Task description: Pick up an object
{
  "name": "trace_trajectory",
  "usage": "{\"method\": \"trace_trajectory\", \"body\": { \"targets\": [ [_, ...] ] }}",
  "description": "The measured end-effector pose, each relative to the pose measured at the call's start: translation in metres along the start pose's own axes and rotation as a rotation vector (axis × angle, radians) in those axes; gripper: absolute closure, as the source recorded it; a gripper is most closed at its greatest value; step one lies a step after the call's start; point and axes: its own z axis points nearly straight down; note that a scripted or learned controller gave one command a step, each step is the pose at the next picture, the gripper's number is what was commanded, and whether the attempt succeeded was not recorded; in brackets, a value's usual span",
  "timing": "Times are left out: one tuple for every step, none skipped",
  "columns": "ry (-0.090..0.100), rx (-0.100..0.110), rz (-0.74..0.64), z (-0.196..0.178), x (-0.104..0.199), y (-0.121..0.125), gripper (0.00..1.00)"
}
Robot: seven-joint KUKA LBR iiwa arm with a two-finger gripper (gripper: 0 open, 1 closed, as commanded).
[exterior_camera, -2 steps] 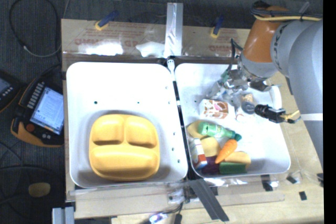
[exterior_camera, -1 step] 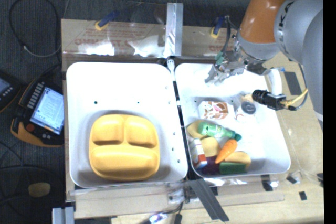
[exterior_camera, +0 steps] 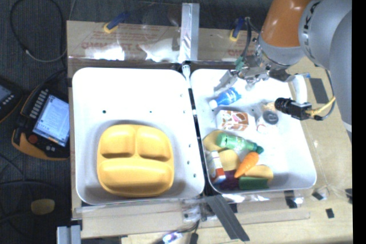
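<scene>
My gripper [exterior_camera: 245, 74] hangs over the far end of the right bin [exterior_camera: 297, 146], below the arm's orange band. Just left of it and slightly nearer lies a small blue and white bottle [exterior_camera: 226, 97], tilted. A red and white patterned packet [exterior_camera: 234, 120] lies further toward the front. In the near part of the bin a heap holds a green bottle [exterior_camera: 238, 143], an orange carrot [exterior_camera: 246, 163], a green block [exterior_camera: 252, 183], a small red and white can [exterior_camera: 215, 165] and yellow pieces [exterior_camera: 227, 158]. A small grey round piece [exterior_camera: 270, 118] lies alone at mid right.
The left bin [exterior_camera: 86, 88] holds a large yellow divided tray [exterior_camera: 135, 158]. A metal post [exterior_camera: 189, 28] stands at the back between the bins. A black cable part [exterior_camera: 293, 106] juts over the right bin's right side. A handheld controller [exterior_camera: 44, 120] lies off the bench at left.
</scene>
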Motion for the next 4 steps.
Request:
{"method": "trace_trajectory", "body": {
  "targets": [
    [-0.001, -0.002, 0.164, 0.109, -0.039, 0.029, 0.0],
    [0.002, 0.009, 0.517, 0.11, -0.031, 0.031, 0.0],
    [-0.005, 0.0, 0.517, 0.1, -0.032, 0.032, 1.0],
    [-0.003, 0.001, 0.417, 0.003, 0.018, 0.009, 1.0]
  ]
}}
